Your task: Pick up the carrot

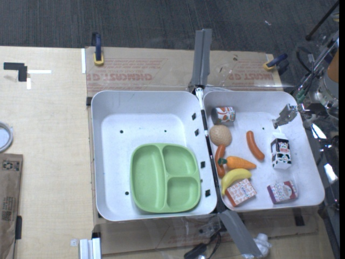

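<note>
The carrot (240,162) is orange with a green top and lies on its side in the right bin (264,104), near that bin's left wall. It touches a yellow banana (235,177) just below it and a red-orange sausage-like piece (219,154) to its left. My gripper (283,116) hovers over the upper right part of the same bin, well to the right of and above the carrot. Nothing is visibly in its grasp.
The right bin also holds a brown round potato (220,135), a small can (225,114), a red sausage (255,145), a cow-print carton (281,153) and two small red boxes (240,192) (282,192). A green divided plate (166,178) lies in the left bin (108,144).
</note>
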